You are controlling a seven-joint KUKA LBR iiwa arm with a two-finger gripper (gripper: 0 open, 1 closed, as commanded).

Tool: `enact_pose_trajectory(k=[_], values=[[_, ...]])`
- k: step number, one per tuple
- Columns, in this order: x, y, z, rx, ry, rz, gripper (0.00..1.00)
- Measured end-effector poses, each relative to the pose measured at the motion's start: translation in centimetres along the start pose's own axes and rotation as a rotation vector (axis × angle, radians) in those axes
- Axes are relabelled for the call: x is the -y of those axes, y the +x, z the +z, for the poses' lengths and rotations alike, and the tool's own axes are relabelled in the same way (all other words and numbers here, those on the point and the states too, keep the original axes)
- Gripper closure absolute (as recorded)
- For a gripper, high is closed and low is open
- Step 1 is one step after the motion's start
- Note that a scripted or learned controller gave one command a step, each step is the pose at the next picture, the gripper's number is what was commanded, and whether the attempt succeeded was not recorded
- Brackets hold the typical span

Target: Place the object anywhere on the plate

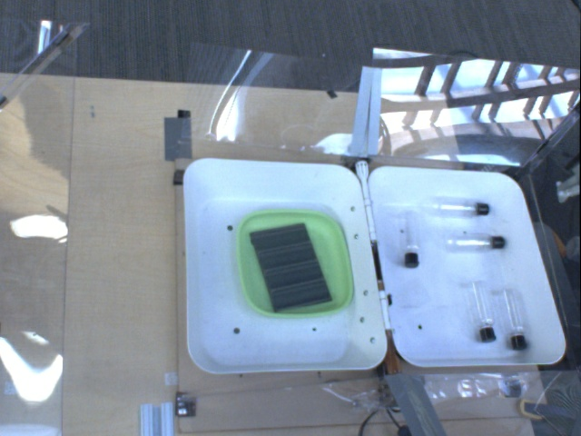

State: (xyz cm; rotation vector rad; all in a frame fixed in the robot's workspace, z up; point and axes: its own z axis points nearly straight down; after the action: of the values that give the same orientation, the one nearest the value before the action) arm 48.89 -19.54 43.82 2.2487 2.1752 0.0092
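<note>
Dark ribbed block (290,266) on green plate (338,266), unlabelled.

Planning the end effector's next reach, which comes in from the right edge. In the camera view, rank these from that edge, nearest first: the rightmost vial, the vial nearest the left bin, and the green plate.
1. Rightmost vial, in the front right corner of the right bin.
2. Vial nearest the left bin, on the right bin's left side.
3. Green plate, in the middle of the left bin.
</note>
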Motion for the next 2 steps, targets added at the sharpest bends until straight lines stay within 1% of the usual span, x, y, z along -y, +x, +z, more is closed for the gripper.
enact_pose_trajectory(k=[1,2], values=[[0.3,3.4,14.0,-0.003,0.009,0.164,0.00],[0.5,0.7,27.0,-0.002,0.012,0.358,0.00]])
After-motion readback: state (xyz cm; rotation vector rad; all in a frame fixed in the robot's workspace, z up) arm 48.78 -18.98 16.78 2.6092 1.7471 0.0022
